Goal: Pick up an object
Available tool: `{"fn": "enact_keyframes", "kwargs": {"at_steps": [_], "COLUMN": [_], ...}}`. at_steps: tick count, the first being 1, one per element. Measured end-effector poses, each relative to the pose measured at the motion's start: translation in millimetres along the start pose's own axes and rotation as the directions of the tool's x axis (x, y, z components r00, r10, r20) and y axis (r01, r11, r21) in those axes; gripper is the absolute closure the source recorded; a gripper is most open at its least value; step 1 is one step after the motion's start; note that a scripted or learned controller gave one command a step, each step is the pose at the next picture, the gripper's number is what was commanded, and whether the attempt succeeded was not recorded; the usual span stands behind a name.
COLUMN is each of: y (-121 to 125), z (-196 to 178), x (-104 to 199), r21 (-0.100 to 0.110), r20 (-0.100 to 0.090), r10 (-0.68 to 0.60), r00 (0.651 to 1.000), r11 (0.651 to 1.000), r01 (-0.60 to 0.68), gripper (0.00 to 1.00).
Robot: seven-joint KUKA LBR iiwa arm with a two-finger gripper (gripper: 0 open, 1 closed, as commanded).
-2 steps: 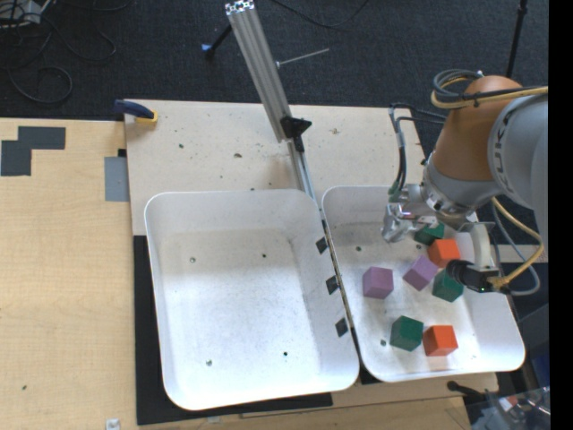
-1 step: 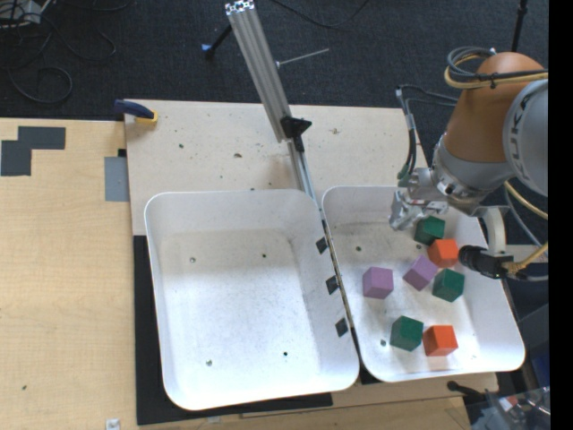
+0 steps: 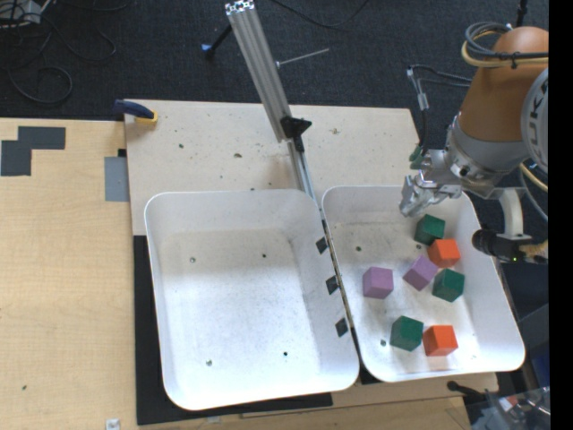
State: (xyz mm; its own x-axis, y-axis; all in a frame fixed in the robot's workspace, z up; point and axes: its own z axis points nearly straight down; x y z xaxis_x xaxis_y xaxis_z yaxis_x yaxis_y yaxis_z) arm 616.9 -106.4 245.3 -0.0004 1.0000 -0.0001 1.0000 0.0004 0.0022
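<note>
The 7 small cubes, 3 green, 2 orange, 2 purple, lie loose in the right bin, nearest the gripper a green cube, with the gripper poised just above and beside it, likely lining up a grab.

pale wooden bench, left white bin, right white bin, side by side

Bench over a dark floor
Dark carpet strewn with cables; pale wooden bench with grey patches
</note>
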Motion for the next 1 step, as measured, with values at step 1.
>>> {"fn": "enact_keyframes", "kwargs": {"at_steps": [1], "y": [-13.5], "z": [-5.9], "x": [54.0], "r21": [0.006], "r20": [-0.002], "r10": [-0.003], "r00": [1.0], "r11": [1.0], "r01": [0.003], "gripper": [1.0]}}
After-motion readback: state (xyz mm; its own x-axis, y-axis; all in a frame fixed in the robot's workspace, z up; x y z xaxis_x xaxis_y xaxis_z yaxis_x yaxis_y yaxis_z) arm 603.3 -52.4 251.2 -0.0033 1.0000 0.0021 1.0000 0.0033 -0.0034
